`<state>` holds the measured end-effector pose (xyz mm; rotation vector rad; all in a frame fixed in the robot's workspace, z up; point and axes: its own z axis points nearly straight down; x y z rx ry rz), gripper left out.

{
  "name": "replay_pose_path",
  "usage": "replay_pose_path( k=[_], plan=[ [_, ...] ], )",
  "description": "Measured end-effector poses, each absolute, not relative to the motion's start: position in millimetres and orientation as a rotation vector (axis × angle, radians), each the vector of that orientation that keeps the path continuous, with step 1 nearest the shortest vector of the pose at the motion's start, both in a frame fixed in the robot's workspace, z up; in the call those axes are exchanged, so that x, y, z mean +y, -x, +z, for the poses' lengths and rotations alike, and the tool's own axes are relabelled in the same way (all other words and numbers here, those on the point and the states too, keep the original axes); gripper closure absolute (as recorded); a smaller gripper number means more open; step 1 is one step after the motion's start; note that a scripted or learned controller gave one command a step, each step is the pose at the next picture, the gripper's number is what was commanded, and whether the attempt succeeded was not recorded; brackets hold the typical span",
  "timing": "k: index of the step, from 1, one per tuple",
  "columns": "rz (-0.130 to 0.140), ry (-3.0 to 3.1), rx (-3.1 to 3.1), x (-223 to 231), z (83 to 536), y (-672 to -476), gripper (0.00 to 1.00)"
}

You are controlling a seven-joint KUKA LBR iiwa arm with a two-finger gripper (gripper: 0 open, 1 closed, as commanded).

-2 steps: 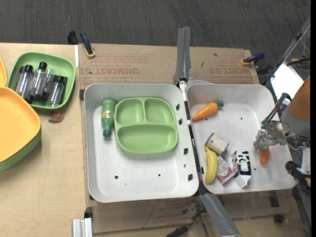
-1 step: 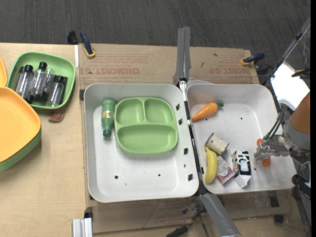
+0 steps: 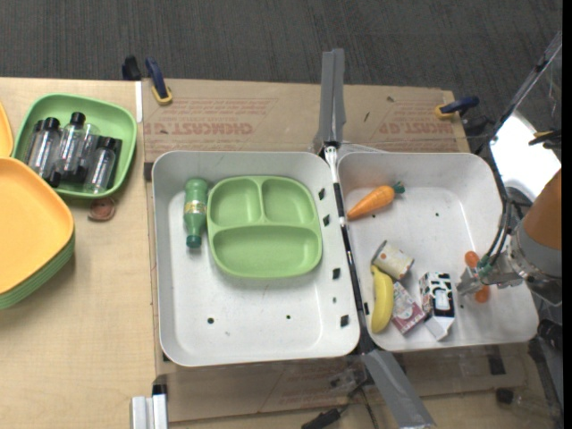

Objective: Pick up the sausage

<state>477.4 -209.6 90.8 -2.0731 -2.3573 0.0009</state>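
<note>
The sausage (image 3: 471,259) is a short orange-red piece near the right wall of the right bin (image 3: 420,175). Its two ends show above and below the grey fingers that cross it. My gripper (image 3: 480,280) reaches in from the right, low over the bin floor, and is shut on the sausage at its middle. The arm's orange band (image 3: 545,217) is at the frame's right edge. The sausage's middle is hidden by the fingers.
The right bin also holds a carrot (image 3: 371,201), a banana (image 3: 382,299), a small tan block (image 3: 393,260) and printed packets (image 3: 438,295) just left of the gripper. The left bin (image 3: 179,320) bears a green divided plate (image 3: 264,224) and a green bottle (image 3: 195,211).
</note>
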Motion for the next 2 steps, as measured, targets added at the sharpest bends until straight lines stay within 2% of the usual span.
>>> replay_pose_path(
  k=[1,2],
  plan=[
    [0.001,2.093,-2.341,-186,91,-558.0,1.0],
    [0.001,2.071,-2.361,-218,92,-507.8,1.0]
  ],
)
